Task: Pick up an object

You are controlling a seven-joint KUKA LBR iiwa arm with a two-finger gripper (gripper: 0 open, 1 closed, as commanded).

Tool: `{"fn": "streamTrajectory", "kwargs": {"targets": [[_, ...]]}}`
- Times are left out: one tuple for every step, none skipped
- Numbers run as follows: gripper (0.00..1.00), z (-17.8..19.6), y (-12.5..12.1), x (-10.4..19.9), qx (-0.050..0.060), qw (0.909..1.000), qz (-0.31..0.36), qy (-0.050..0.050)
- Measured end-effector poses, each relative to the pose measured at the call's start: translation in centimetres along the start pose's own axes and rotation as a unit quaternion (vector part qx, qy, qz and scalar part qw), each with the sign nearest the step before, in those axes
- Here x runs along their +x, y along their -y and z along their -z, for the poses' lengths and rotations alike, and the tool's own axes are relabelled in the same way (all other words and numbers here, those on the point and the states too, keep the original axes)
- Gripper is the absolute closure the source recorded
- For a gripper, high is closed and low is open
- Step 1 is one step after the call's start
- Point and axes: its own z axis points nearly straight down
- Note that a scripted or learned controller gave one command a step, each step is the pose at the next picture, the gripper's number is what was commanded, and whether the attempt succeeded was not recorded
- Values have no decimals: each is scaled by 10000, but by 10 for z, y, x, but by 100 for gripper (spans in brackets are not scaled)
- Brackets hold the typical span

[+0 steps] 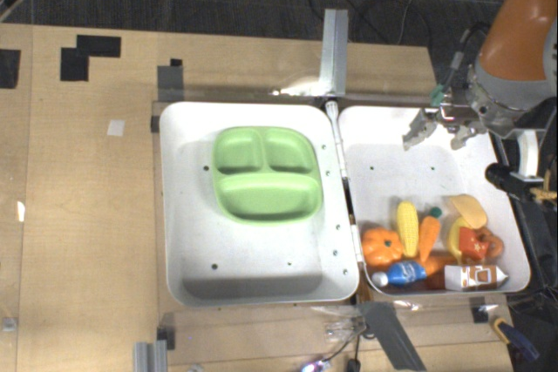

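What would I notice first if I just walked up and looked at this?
Probably the bright green divided plate, lying alone in the middle of the left bin. Next, the colourful heap of toy food in the near corner of the right bin: a corn cob, a carrot and a small pumpkin. The gripper hangs open above that bin's far end, holding nothing.

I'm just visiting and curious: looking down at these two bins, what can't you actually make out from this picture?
- The orange pumpkin-like toy: partly hidden by the corn in front.
- The white bottle: label too small to read.
- The red toy under the banana: too small and crowded to identify.
- The arm: cut off by the camera view's right edge.
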Motion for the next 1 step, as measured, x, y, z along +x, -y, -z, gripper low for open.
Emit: {"fn": "streamTrajectory", "kwargs": {"targets": [[0, -16, -25, -34, -7, 10000, -58, 4]]}}
